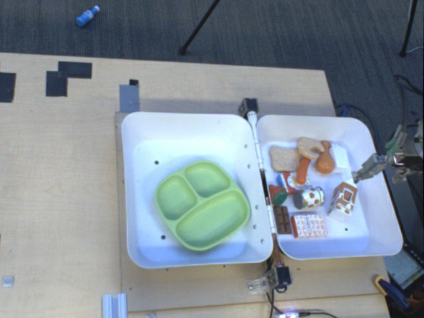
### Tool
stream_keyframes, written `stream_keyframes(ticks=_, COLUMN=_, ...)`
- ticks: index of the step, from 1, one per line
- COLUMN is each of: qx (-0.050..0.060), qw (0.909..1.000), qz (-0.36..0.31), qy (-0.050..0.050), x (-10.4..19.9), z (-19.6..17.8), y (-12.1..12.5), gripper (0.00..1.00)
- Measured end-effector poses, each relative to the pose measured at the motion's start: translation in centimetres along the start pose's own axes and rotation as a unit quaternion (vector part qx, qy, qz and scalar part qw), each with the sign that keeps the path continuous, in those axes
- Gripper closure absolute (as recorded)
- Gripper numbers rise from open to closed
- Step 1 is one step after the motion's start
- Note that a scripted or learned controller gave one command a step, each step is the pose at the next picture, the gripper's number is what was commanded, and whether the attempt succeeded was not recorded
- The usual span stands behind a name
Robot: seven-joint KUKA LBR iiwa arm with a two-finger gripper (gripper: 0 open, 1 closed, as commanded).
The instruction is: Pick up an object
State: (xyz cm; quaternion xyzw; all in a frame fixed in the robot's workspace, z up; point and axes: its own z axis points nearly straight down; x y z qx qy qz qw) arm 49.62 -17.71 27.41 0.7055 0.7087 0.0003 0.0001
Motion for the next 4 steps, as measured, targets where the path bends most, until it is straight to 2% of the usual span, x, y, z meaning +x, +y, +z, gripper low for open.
stream_keyframes(ticks=1, qx=-0.004, qw=1.0, qz=0.001, qy=-0.002, x=-0.6, z=15.2, y=3.7, gripper=0.0)
stream_keyframes(ticks=2, qx=-0.002, qw=1.0, qz=0.001, qy=-0.001, x=-0.4, z=18.8, y=2.7, gripper=0.0)
stream_keyframes(ticks=3, qx=-0.005, qw=1.0, qz=0.0, qy=-0.001, x=-0.4, z=17.6, y=2.9, gripper=1.0)
stream_keyframes(ticks=4, qx=-0.002, qw=1.0, qz=-0.001, qy=0.0, x=6.9, z=9.9, y=3.9, gripper=1.0)
